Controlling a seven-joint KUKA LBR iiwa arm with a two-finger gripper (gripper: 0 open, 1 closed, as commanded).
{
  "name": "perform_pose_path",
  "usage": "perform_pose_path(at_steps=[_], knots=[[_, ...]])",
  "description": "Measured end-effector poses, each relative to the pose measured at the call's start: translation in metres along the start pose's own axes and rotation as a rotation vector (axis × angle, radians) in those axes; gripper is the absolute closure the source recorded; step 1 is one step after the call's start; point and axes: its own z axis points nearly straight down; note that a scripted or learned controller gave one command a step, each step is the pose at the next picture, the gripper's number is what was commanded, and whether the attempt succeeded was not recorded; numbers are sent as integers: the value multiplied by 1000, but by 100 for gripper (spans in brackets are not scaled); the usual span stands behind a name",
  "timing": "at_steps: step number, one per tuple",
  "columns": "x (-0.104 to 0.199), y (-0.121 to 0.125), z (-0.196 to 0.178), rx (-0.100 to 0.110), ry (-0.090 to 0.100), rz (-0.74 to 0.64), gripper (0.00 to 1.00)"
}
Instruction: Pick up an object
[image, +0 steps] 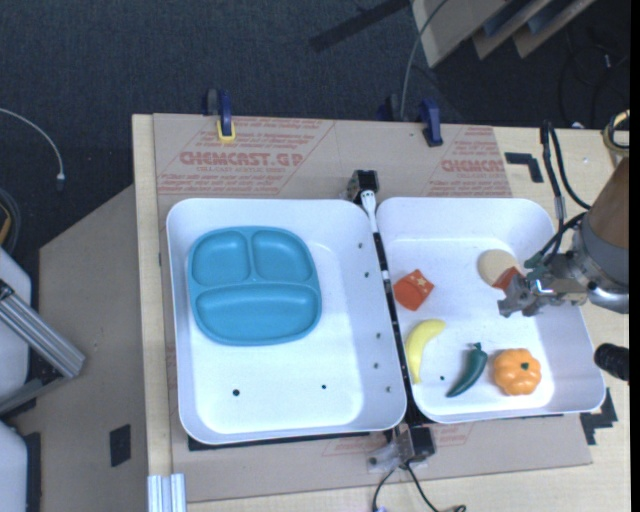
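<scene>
Objects for picking lie scattered in the right bin (470, 215): an orange-red block (413, 289) near its left wall, a yellow banana (422, 346) below that, a dark green pepper (468, 370) beside the banana, and a small orange pumpkin (516, 371) toward the near right corner. A pale tan round piece (495, 265) sits further back, with something reddish touching its right side (too small for me to name). My claw (520, 296) hangs just beside that pale piece, over the bin's right half; whether it is spread or closed I cannot tell from this angle, and I see nothing clearly caught in it. Over in the left bin (340, 370) rests a blue divided plate (255, 285).
</scene>
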Motion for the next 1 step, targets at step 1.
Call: perform_pose_path(at_steps=[1], knots=[[50, 25, -8, 0, 2, -6, 100]])
